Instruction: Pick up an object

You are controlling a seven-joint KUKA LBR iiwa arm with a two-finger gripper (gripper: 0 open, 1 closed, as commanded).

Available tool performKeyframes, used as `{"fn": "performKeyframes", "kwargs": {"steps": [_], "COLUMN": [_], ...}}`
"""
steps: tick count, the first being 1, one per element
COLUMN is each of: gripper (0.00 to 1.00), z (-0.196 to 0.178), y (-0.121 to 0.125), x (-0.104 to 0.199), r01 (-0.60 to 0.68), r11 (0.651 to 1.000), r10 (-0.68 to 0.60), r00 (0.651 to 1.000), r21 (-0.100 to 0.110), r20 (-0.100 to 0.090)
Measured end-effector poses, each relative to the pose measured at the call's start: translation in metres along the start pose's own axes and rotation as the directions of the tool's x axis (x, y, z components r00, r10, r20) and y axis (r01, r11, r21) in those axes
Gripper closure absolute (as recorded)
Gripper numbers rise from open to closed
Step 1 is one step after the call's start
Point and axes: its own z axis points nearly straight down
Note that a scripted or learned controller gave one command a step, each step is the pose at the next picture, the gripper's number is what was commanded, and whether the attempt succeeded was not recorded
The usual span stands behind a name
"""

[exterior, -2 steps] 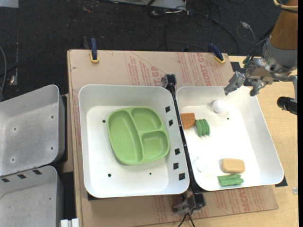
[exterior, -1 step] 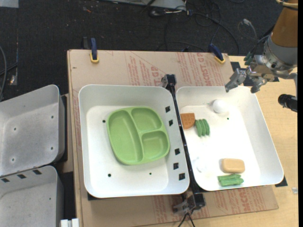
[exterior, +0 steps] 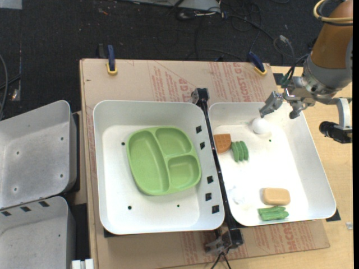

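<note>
My gripper (exterior: pixel 282 109) hangs over the back of the right bin (exterior: pixel 314 167), open, with its two fingers spread and nothing between them. A small white round object (exterior: pixel 261 126) lies just below and left of the left finger. Further left sit an orange-brown piece (exterior: pixel 222 143) and a ribbed green piece (exterior: pixel 240 151). Near the bin's front edge lie a tan block (exterior: pixel 275 196) and a flat green piece (exterior: pixel 273 213).
The left bin (exterior: pixel 106 167) holds a green divided plate (exterior: pixel 164 160). A black clamp strip (exterior: pixel 208 150) runs between the two bins. Grey metal trays (exterior: pixel 33 150) lie off the bench at the left.
</note>
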Motion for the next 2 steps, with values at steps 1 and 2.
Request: {"fn": "performKeyframes", "kwargs": {"steps": [1, 2], "gripper": [0.0, 0.0], "z": [0.063, 0.106], "y": [0.003, 0.003], "x": [-0.002, -0.004], "r01": [-0.001, 0.0], "r11": [1.0, 1.0], "r10": [0.001, 0.0], "r00": [1.0, 1.0], "r21": [0.001, 0.0], "r20": [0.0, 0.0]}}
